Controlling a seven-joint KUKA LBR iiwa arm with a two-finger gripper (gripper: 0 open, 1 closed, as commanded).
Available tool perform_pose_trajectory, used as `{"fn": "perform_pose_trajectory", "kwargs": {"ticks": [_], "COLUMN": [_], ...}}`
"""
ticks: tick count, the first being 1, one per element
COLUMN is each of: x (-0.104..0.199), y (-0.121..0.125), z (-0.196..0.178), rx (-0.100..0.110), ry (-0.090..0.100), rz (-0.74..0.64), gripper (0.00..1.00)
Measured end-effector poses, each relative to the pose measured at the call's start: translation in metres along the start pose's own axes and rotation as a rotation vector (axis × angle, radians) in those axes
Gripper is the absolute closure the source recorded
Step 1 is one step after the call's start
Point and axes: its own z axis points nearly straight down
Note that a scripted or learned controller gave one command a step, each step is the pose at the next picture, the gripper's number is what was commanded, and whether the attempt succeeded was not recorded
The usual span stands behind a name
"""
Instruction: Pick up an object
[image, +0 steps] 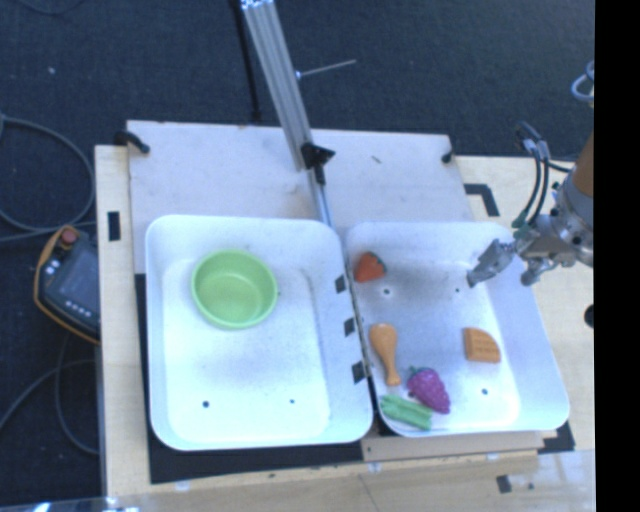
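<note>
While the toys sat in the right bin (520, 340), most hugged its edges: strawberry (369, 266) top-left by the divider, drumstick (385, 352), purple grapes (428, 388) and green pod (406, 411) bunched at the lower-left rim, orange wedge (481, 345) alone mid-right w/ open floor around it. Left bin (170, 400) held a smooth round green bowl (235, 288). Gripper (487, 266) hung over the right bin's upper-right area (nothing between fingers; can't tell how far open).

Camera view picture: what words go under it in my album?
Robot gripper above right bin of toy food; green bowl in left bin.
</note>
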Motion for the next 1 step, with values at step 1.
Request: {"fn": "perform_pose_trajectory", "kwargs": {"ticks": [1], "x": [0.0000], "y": [0.0000], "z": [-0.0001], "rx": [0.000], "ry": [0.000], "rz": [0.001], "gripper": [0.00]}}
